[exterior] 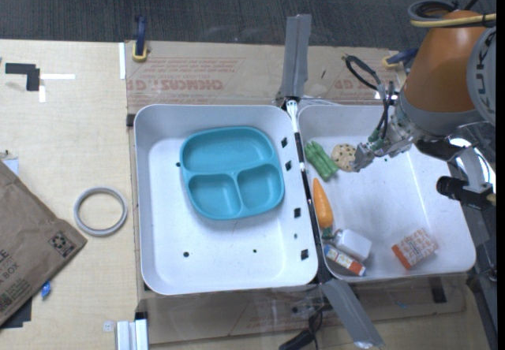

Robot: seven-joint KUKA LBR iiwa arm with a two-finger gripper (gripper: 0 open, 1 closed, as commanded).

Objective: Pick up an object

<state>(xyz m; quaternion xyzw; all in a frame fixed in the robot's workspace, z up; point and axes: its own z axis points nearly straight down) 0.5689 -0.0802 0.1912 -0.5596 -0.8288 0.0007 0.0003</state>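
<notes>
Tan speckled cookie [342, 155] in right bin [442, 262], right of frame centre, touching claw [364, 156] on its left; green pieces [320, 159] further left. Claw opening: cannot tell.

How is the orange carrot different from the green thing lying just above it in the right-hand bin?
The carrot is orange and tapers to a point at its upper end; the green thing is green and keeps an even, ridged width. The carrot lies nearly straight along the divider; the green thing lies at a slant. The green thing sits closer to the hand. Both are long toy-like foods by the right bin's left wall.
</notes>
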